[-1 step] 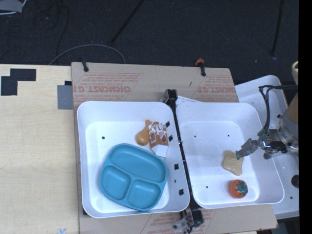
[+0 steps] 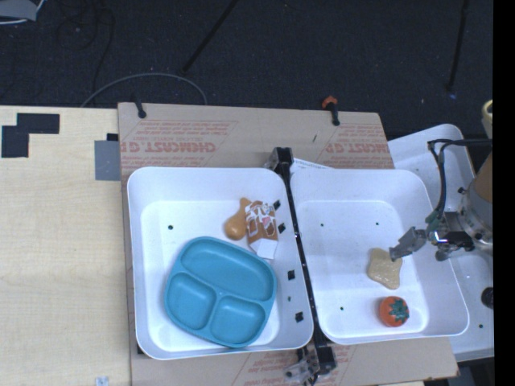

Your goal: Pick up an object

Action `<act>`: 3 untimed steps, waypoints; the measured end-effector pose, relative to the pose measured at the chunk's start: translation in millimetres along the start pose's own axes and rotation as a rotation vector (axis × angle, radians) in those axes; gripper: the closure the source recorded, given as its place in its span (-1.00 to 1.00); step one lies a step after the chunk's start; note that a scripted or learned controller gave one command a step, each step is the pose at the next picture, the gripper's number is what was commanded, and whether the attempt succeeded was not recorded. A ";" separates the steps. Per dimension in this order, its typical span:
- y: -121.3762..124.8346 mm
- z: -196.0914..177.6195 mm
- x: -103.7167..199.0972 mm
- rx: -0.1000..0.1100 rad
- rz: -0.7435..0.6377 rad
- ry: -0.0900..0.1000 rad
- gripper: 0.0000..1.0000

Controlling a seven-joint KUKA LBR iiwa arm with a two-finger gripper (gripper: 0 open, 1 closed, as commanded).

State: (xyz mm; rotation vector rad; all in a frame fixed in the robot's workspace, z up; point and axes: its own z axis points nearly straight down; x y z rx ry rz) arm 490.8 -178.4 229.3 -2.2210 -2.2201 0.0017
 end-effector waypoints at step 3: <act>0.5 139.6 7.3 -0.003 0.003 -0.003 -1.00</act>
